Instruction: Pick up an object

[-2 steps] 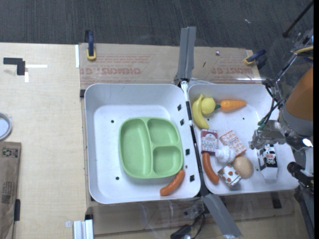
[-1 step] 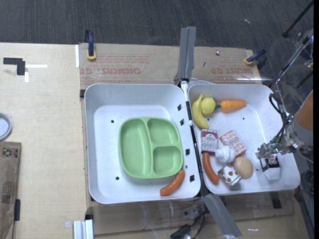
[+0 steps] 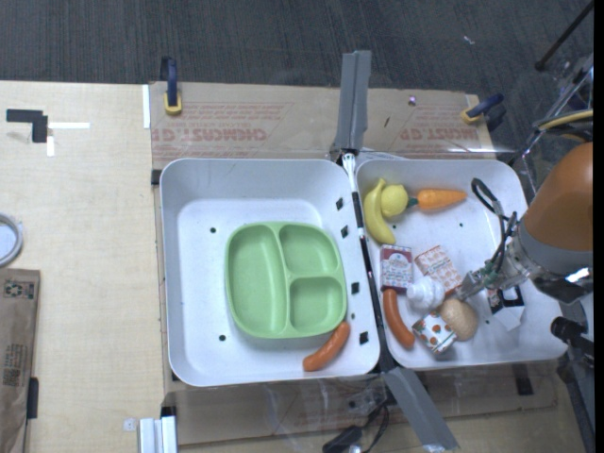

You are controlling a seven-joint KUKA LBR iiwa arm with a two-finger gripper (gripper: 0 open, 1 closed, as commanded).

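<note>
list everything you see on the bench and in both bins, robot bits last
bins: 2, white, side by side on the bench
divided plate: 1, green, left bin
sausage: 1, orange-red, left bin, near corner beside the plate
banana: 1, yellow, right bin, far left
lemon: 1, yellow, touching the banana
carrot: 1, orange, right bin, far side
small packets: 2, red and white, right bin middle
second sausage: 1, orange-red, right bin, near left
potato: 1, tan, right bin, near side
clamps: 2, yellow and blue, far edge
tape roll: 1, left edge
arm: 1, orange band, over right bin
claw: 1, low near the potato
</note>
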